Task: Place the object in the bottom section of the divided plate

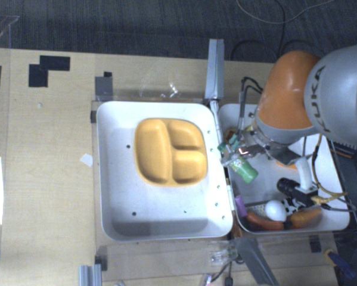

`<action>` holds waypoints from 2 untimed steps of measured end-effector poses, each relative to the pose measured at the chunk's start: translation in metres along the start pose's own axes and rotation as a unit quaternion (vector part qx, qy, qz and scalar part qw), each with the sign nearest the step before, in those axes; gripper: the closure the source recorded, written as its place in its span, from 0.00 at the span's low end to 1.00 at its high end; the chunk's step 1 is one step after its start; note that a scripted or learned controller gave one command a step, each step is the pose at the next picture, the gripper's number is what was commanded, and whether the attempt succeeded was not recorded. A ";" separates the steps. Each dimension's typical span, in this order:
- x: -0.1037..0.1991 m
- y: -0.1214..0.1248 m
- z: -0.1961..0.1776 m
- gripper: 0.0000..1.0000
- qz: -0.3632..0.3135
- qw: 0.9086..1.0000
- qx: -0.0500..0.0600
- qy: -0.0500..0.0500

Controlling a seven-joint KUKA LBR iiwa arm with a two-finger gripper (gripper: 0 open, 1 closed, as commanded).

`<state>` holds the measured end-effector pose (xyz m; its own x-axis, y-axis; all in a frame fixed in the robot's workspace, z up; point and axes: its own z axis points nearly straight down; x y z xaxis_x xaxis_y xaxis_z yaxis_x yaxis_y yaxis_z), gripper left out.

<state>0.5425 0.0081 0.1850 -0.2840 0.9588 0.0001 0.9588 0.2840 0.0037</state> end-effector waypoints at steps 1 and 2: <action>0.061 0.058 -0.058 1.00 0.019 1.000 -0.001 0.000; 0.109 0.123 0.009 1.00 -0.041 0.999 0.000 0.000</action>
<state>0.6296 0.1473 0.1770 -0.3615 0.9324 -0.0001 0.9324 0.3615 0.0044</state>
